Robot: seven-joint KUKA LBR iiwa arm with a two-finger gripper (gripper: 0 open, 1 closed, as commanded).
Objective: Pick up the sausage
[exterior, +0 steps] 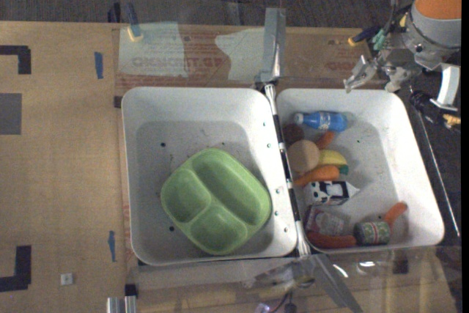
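Near edge of the right white bin [421, 179]: the slim reddish-orange sausage [333, 240] lies flat along the near wall, long axis running left to right, its left end close to the divider between the bins. Touching or just beside its right end stands a small green-labelled can [374, 232]; beyond that, an orange carrot-shaped piece [394, 213] leans toward the right wall. Directly behind the sausage sits a crinkled pinkish packet [325, 218], then a black-and-white cow-patterned carton [327, 191]. Further back: an orange carrot [316, 175], a yellow banana [333, 157], a round tan ball [303, 155], and at the far end a blue plastic bottle [320, 120] lying on its side. The left white bin [146, 113] holds a green three-compartment plastic tray [215, 200]. The gripper [375, 72] hangs above the far right corner of the right bin, well apart from the sausage; its fingers look slightly parted with nothing between them. Judgement: approach phase, grasp not begun. To do it well, travel to the near edge, turn the jaws across the sausage's short axis, and descend at mid-length or left of it, away from the can and clear of the near wall; the packet behind could snag a finger.
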